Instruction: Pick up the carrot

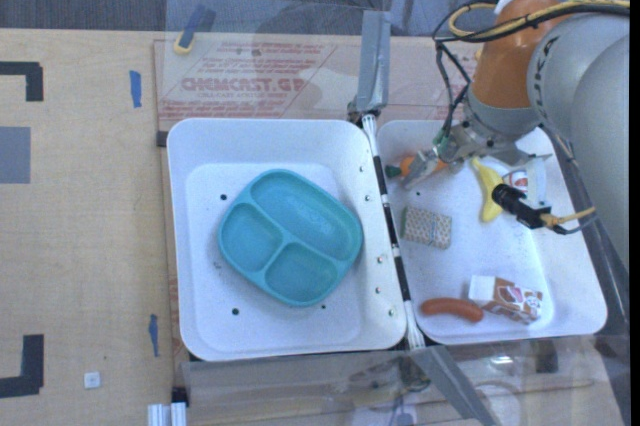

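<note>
The carrot (407, 162), small and orange with a green top, lies in the upper left corner of the right bin (570, 314), close to the divider between the bins. My gripper (440, 154) hangs low just right of it, right over the carrot's right end and partly covering it. The grey arm with its orange band (510, 64) comes in from the upper right and hides the bin's far right corner.
The right bin also holds a yellow banana (487, 189), a speckled flat block (427, 227), a red sausage (452, 310) and a small printed packet (508, 297). A teal divided plate (290, 236) lies in the left bin (200, 164). Cables loop above the wrist.
</note>
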### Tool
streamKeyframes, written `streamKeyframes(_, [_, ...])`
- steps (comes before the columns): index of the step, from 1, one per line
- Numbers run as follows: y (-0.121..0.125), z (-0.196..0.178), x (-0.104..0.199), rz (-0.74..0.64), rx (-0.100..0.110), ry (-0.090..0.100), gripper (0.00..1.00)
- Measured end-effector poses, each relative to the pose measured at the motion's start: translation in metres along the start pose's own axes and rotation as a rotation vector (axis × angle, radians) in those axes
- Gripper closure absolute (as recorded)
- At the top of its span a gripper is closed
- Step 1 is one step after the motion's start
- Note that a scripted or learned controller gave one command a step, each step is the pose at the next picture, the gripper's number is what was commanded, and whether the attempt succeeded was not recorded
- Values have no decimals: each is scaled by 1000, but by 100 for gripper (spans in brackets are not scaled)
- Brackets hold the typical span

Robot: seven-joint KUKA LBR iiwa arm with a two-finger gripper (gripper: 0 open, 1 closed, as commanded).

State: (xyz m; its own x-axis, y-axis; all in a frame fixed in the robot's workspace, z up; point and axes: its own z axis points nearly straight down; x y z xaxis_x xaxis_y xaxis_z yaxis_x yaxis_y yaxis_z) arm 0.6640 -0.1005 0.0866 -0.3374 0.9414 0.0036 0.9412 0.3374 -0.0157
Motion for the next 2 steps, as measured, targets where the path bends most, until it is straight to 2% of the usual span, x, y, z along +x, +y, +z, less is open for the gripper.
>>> streamKeyframes(1, [0,-11,-2,-3,-2,-8,100])
streamKeyframes(2, [26,-100,64,-513,-22,-13,100])
